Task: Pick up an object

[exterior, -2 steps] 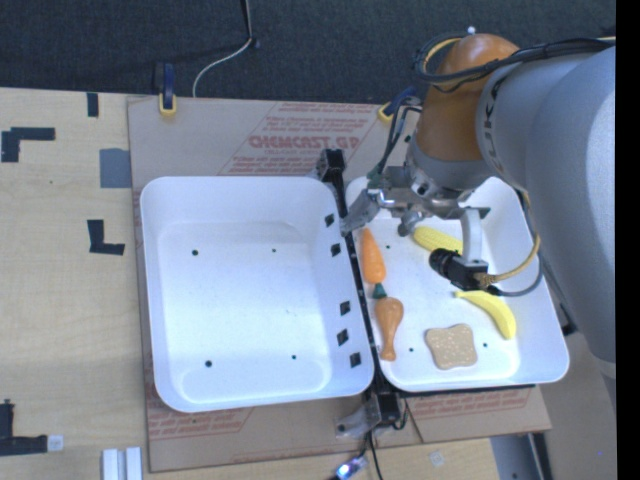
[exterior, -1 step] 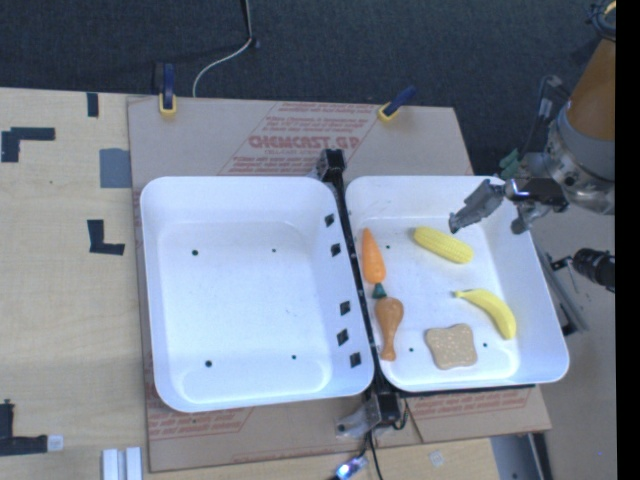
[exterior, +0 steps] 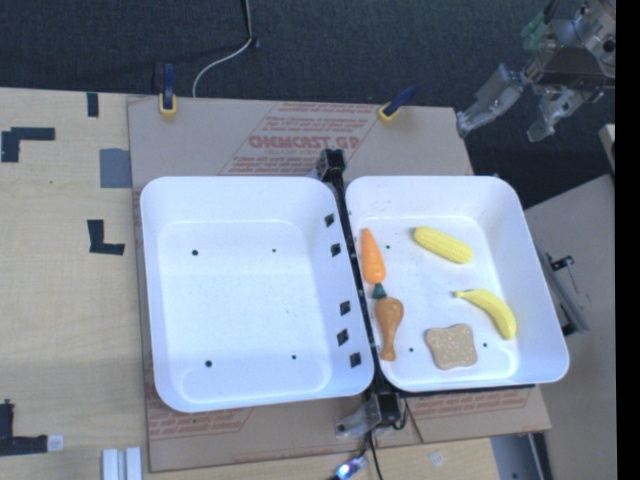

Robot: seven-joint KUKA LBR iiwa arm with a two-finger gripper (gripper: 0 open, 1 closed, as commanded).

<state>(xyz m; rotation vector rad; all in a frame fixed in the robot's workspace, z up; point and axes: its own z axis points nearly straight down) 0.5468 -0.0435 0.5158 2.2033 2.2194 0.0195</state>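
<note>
- Up in the far right corner, the claw (exterior: 512,108) hangs over the dark floor beyond the bench, well apart from both bins; its two grey fingers (exterior: 487,101) stand spread wide, with nothing between them and nothing touching them.
- Right bin (exterior: 505,200) holds all five toy foods (each lying flat on the white floor).
- An orange carrot (exterior: 372,256) lies just beside the divider where the two bins meet, lengthwise along it, green tip toward the near side.
- Just below the carrot sits a brown drumstick (exterior: 388,323), also near that divider.
- A yellow corn cob (exterior: 442,245) lies toward the far side of the bin, tilted.
- A banana (exterior: 491,310) curves along the right side, near the bin's wall.
- A slice of toast (exterior: 451,346) rests near the front edge, between the drumstick and the banana.
- Left bin (exterior: 160,208) sits alongside, touching the right one.
- Both bins rest on a sheet of cardboard (exterior: 290,138), clamped at its far edge.
</note>
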